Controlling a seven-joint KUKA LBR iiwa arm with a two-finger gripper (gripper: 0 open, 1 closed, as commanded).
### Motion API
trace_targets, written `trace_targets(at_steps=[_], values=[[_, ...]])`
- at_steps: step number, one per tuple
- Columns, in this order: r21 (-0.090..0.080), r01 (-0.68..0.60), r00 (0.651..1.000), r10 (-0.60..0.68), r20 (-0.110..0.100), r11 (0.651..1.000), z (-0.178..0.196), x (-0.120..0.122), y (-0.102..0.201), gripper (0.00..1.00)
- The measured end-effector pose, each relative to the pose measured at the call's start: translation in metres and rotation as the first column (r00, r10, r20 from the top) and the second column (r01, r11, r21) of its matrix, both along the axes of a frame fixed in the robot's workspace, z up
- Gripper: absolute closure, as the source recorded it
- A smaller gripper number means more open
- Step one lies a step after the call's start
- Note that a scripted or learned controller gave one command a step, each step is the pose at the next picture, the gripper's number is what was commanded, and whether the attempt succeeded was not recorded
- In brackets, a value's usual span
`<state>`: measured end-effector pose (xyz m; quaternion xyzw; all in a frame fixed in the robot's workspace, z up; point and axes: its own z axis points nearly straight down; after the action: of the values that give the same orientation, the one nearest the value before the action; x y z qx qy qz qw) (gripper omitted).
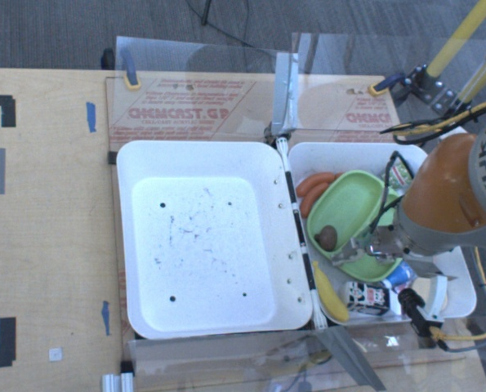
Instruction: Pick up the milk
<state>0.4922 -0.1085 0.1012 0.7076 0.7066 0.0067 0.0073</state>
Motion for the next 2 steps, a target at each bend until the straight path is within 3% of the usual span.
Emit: trace_targets(at_steps=[1,2], values=[[-0.012,-0.263,0.965,0.263,0.013,0.965,-0.003,-0.002,-0.011,0.0],[-0.001,-0.294,0.956,0.294,-0.017,0.956,0.216,0.03,0.013,0.0]])
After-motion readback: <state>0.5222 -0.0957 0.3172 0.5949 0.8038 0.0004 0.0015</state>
